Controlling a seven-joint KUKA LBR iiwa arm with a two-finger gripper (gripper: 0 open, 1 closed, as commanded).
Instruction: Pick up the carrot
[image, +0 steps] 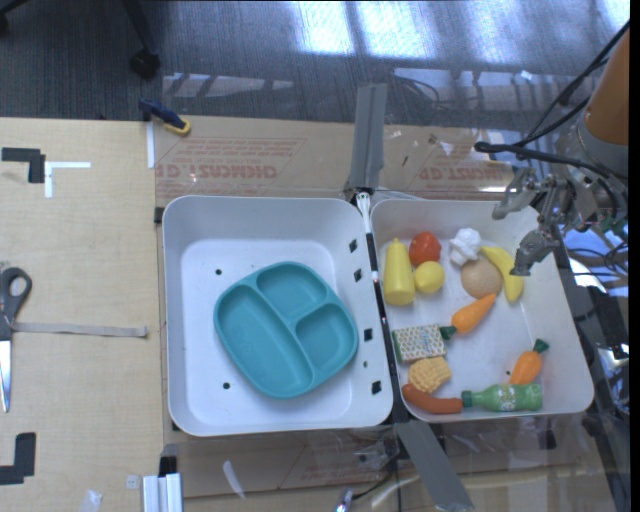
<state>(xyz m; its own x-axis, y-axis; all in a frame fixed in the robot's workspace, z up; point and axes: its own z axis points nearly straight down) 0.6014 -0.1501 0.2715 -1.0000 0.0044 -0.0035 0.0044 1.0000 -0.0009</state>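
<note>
the gripper (530, 235) hovers over the right bin's (575, 345) far right edge, jaws apparently released and grasping nothing, while 2 carrots lie below: carrot (473, 314) mid-bin beside the potato (482, 279), another carrot (528, 364) near the bottle (502, 398).

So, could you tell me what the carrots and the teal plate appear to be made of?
Both carrots look like moulded plastic toys: flat, even orange with a slight sheen and stubby green tops. The teal plate also looks like plastic, smooth and matte-to-satin, with rounded moulded dividers. Rubber or silicone can't be ruled out.
</note>
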